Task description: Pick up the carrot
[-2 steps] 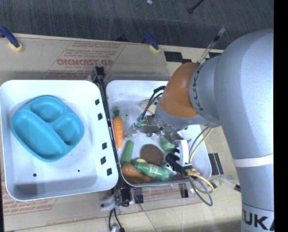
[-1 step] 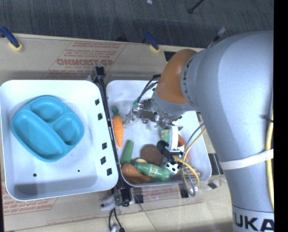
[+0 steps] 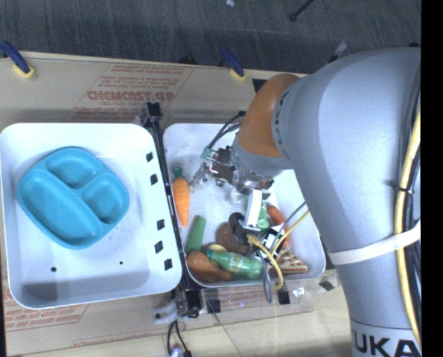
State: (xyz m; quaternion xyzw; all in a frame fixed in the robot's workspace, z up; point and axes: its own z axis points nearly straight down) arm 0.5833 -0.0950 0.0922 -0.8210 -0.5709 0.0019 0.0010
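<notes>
Orange carrot (image 3: 181, 199) lies at left edge of right bin (image 3: 206, 136) (green end up), just beside gripper (image 3: 208, 166), to its lower left; whether the claw is open or closed, can't tell.

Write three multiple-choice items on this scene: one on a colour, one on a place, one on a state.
1. What colour is the divided plastic plate in the left white bin?
A. red
B. yellow
C. light blue

2. Where does the orange carrot lie?
A. in the left white bin
B. by the left wall of the right white bin
C. on the bench outside the bins

3. What state is the carrot in?
A. lying down in its bin, apart from the gripper
B. lifted clear above the bins
C. resting on the plate

Answers: C, the plate is plainly light blue; B, the carrot sits along that bin's left wall; A, it rests on the bin floor, lower left of the gripper.
</notes>
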